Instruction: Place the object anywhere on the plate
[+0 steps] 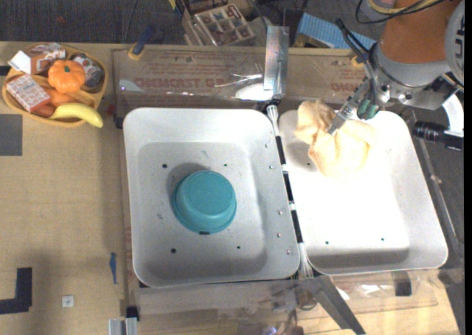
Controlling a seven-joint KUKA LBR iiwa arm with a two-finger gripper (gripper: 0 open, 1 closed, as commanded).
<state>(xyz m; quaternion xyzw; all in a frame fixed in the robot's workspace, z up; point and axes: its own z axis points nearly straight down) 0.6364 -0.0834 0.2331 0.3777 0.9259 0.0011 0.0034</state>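
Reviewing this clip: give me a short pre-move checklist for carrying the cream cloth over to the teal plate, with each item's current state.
1. End effector over the cream cloth in the right bin: ok.
2. Cloth actually gripped: cannot tell; contact point too small to read.
3. Cloth lifted off the bin floor: not ok; it lies bunched at the bin's far left.
4. Teal plate unobstructed in the left bin: ok.
5. Path across the divider between the bins free of things: ok.
6. Cloth on the plate: not ok, not yet done.
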